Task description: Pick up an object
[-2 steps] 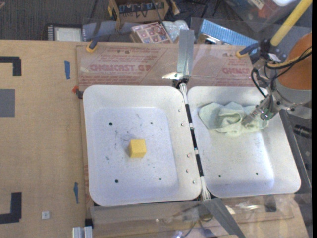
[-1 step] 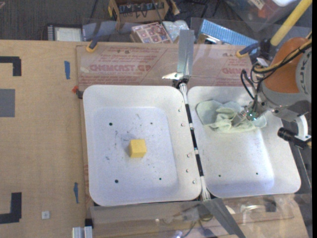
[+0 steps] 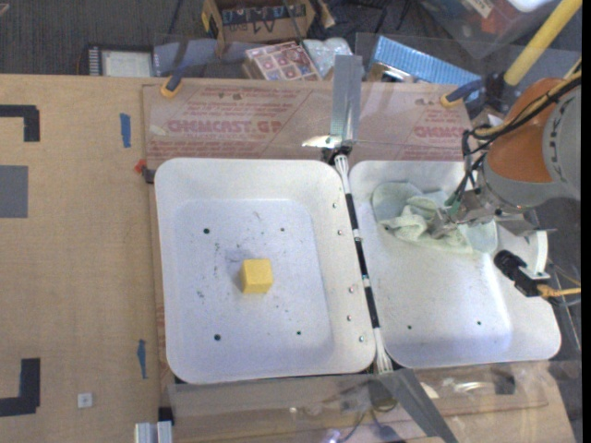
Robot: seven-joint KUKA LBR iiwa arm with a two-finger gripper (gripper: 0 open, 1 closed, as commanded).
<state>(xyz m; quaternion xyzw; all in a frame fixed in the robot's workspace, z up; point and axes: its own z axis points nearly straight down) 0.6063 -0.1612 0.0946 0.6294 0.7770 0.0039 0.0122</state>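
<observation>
Item count: two white bins, the left bin (image 3: 185,192) and the right bin (image 3: 443,321), side by side. One yellow cube (image 3: 257,276) lies in the left bin. One pale green cloth (image 3: 411,212) lies crumpled in the right bin. One arm (image 3: 540,150) is present.

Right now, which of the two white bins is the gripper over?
The right bin, the one holding the pale green cloth; the gripper sits at that cloth. The left bin holds a yellow block.

The bins (image 3: 185,192) look like smooth white plastic, the left one speckled dark. The yellow block (image 3: 258,276) at centre-left seems matt and spongy. The pale green cloth (image 3: 416,215) at right is soft and crumpled. The desk (image 3: 74,247) is matt wood.
</observation>
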